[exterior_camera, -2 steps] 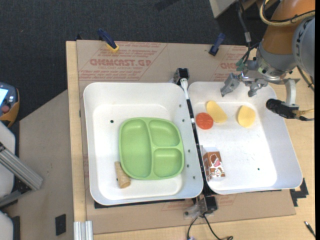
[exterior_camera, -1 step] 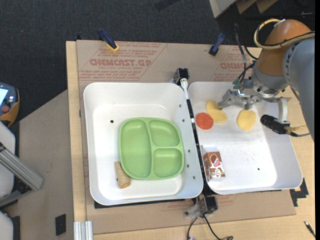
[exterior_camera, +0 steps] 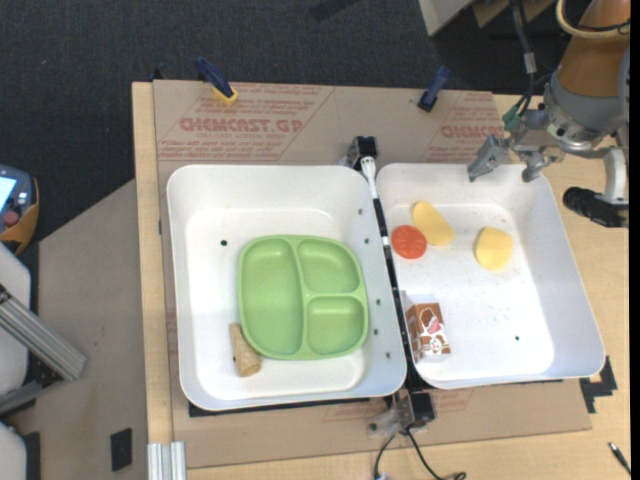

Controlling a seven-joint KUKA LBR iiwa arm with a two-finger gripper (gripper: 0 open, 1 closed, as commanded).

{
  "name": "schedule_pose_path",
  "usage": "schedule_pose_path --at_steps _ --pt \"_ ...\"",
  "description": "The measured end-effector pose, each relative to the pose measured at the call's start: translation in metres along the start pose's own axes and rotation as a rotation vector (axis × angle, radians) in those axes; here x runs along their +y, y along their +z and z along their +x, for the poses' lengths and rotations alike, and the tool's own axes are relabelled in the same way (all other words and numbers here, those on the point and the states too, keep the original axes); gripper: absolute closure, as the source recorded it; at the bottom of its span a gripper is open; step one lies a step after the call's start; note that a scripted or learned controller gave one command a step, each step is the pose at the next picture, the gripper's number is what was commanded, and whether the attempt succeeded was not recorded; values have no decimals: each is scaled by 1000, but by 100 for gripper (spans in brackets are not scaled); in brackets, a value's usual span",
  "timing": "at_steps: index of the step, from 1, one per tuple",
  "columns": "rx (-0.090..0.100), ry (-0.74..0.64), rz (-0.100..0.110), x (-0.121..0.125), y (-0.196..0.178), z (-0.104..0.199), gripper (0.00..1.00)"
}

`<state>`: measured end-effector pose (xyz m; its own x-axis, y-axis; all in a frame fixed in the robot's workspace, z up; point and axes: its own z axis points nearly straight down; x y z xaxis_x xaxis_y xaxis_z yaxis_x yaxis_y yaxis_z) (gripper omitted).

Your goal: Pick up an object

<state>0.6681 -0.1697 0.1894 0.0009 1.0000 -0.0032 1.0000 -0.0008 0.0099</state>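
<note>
Brown cardboard sits under two white bins [exterior_camera: 200, 298], and the gripper [exterior_camera: 508, 163] hangs wide open, holding nothing, above the right bin's far edge, ready for the yellow lemon [exterior_camera: 493, 248] below.

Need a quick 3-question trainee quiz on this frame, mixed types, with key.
1. True or false: the green tray lies in the left bin.
2. Which thing lies nearest the divider in the right bin? A) red disc B) round yellow piece
3. Fill in: the gripper, fingers apart, hangs over the right bin's ___ edge.

Key: 1 true; 2 A; 3 far.
</note>
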Motion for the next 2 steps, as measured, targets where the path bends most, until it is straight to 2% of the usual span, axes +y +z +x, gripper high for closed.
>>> schedule_pose_path --at_steps 1,2 --pt "6 -1 17 -5 111 12 0" --pt "1 0 7 -2 104 -13 0"
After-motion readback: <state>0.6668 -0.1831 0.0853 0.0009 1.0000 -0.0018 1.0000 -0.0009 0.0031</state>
